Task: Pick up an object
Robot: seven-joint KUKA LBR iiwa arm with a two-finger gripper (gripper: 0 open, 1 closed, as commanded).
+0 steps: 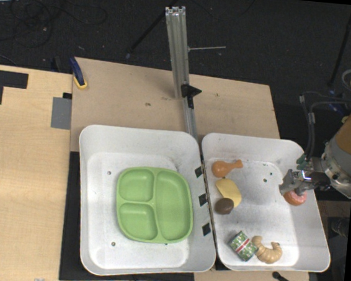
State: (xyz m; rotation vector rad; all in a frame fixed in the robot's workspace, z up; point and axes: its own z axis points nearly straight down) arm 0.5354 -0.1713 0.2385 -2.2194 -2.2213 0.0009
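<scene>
We cannot tell the tool's (296, 185) state above the small, light, likely rigid red piece (295, 198), best pinched across its middle.

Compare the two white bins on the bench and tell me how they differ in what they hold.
The left bin holds one large item, a green divided plate lying flat near its middle; the right bin holds several small loose items: an orange drumstick toy, a yellow piece, a brown ball, a green can and a tan croissant. The gripper is over the right bin's right side, not the left bin. Both are shallow, white, side by side.
</scene>
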